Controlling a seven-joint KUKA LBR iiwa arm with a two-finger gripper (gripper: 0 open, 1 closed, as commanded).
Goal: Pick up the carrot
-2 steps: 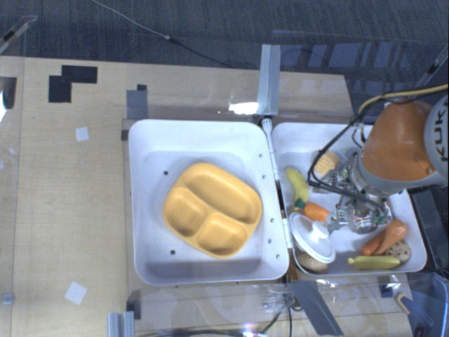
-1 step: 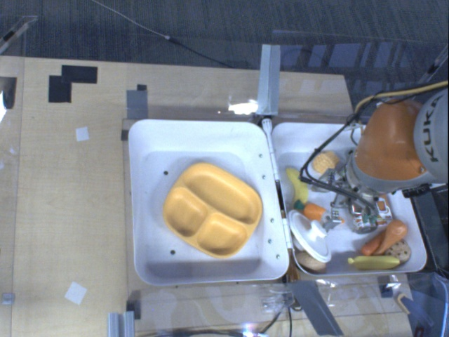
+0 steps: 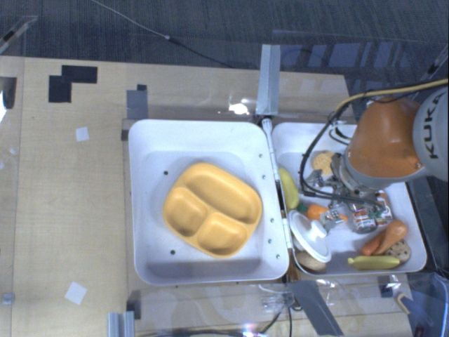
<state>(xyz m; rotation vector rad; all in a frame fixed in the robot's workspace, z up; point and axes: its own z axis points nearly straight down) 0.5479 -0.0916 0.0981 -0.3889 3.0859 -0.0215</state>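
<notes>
Gripper (image 3: pixel 335 215) is low over the right bin (image 3: pixel 345 246), wrist housing masking most of it. Whether it is released or clenched cannot be told.

The carrot (image 3: pixel 317 211) appears to be the short orange piece with a green end, just beside the gripper and touching the white lid (image 3: pixel 309 232); partly hidden, so identification is provisional.

A longer orange-brown item (image 3: pixel 384 238) lies nearer the bin's right wall.

Recommendation: centre over the carrot, straddle its narrow width, clear the lid, close before lifting.
</notes>
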